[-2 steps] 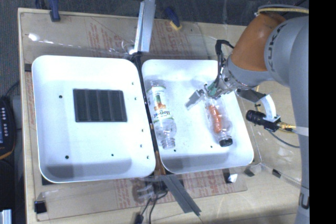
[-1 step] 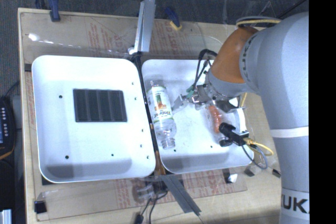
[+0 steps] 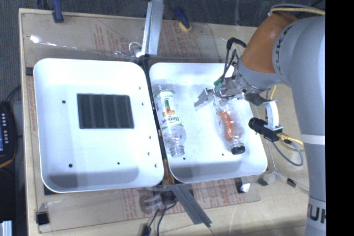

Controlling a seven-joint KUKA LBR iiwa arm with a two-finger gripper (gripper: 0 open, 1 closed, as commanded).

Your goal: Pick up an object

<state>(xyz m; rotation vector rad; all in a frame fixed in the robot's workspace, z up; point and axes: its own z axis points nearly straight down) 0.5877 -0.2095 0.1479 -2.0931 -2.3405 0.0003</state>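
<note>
Arm's down in the right-hand bin, hunting for a bottle

Nearest the camera, the right bin (image 3: 182, 174) has a clear bottle with a green-and-orange label (image 3: 168, 119) lying along its left wall, cap toward the front edge. Toward the right wall lies a bottle with orange stuff inside (image 3: 230, 127), dark cap toward the front. The gripper (image 3: 221, 92) sits right at that bottle's far end, probably lining up on it, but I can't tell if it's spread or clamped. The left bin (image 3: 50, 119) has a dark ribbed panel (image 3: 105, 110).
</note>
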